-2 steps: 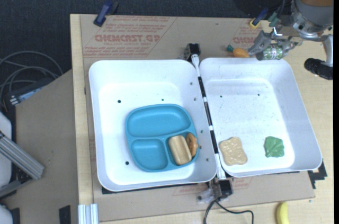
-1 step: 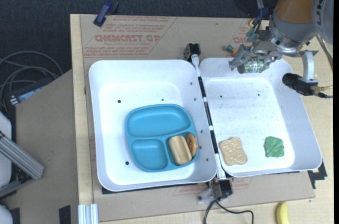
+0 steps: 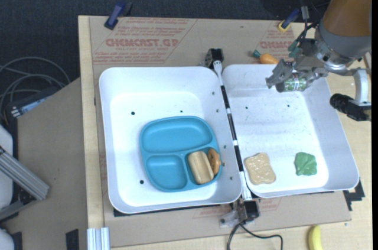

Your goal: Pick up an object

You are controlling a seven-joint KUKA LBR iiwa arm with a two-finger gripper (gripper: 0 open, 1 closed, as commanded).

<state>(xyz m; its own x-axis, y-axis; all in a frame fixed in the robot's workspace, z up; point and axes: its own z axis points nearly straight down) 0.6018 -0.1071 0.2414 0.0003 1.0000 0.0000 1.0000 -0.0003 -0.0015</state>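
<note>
Two shallow white bins are seen side by side on a worktop [image 3: 147, 36] covered with printed brown board, viewed from above at a slant. In the left bin [image 3: 118, 101], a blue divided plate [image 3: 171, 142] is placed, and a brown bread-like item [image 3: 202, 166] lies in its lower right compartment. In the right bin [image 3: 331, 136], a tan cracker-shaped piece [image 3: 260, 169] and a green leafy piece [image 3: 305, 164] are set near the front wall, apart from each other. A grey arm with an orange band [image 3: 348, 12] is extended in from the right, over the back of the right bin. Its hand [image 3: 289, 80] is held just above the bin's back right area, and a small greenish, can-like object [image 3: 293, 85] is seen pinched between the fingers, lifted off the bin floor. A small orange item [image 3: 267, 57] lies on the worktop just behind the right bin. A yellow item [image 3: 315, 238] is visible at the front edge of the worktop.
</note>
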